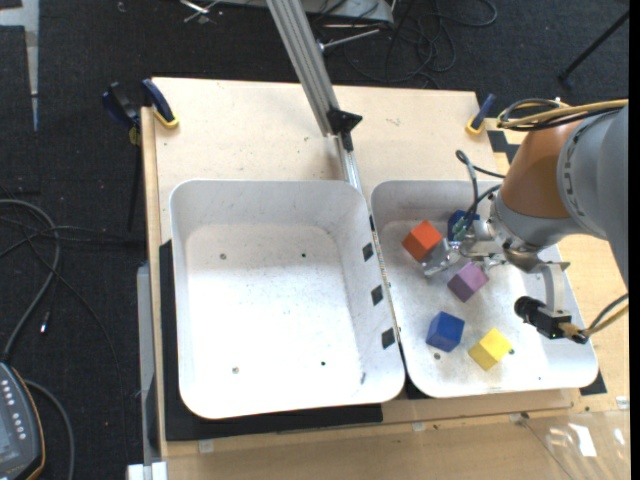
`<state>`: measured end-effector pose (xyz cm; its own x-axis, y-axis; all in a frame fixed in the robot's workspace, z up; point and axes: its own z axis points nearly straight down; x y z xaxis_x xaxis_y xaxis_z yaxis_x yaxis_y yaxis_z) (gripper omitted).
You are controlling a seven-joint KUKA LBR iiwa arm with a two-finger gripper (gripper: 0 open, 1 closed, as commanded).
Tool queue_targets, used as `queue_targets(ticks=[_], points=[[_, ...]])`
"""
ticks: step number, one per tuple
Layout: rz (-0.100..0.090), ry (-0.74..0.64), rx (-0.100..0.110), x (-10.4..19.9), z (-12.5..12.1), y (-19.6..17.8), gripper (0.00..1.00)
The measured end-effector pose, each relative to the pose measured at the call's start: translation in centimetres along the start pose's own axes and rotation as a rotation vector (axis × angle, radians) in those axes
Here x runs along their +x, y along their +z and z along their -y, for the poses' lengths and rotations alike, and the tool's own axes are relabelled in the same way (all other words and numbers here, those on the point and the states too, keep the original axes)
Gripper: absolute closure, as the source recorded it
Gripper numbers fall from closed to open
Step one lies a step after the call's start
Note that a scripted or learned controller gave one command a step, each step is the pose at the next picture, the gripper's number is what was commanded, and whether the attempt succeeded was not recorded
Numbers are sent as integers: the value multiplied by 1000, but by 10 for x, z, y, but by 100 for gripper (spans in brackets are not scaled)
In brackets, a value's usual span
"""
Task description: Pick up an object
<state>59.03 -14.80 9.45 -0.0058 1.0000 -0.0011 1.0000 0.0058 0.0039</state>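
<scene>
At the near edge of the right bin (560, 376) lie two cubes: a yellow cube (490, 349) toward the front right, and a blue cube (445, 331) just to its left, the two near each other but apart. Farther back sits a purple cube (467, 281), tilted, roughly in the middle of that bin. The gripper (443, 259) is low in the bin just beside the purple cube, on its upper left; its metal fingers reach toward the left, and how far they are parted cannot be told from this angle. No cube can be seen between them. Just beyond the gripper is an orange cube (423, 239), very close to the fingertips; whether they touch it is unclear. A small blue part shows just right of the orange cube, against the wrist, too hidden to identify.

The arm (560, 183) comes in from the right, its orange band over the bin's far right side, with cables looping above it.

The left bin (200, 268) sits side by side with the right one, their rims meeting in the middle, both on the pale worktop (250, 128). At the far edge, a slanted metal rail (305, 53) runs down to the join between the bins, and clamps hold the worktop's far corners.
</scene>
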Motion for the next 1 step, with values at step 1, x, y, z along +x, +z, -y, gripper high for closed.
queue_targets(ticks=[1], points=[[0,2,1,-1,2,-11,100]])
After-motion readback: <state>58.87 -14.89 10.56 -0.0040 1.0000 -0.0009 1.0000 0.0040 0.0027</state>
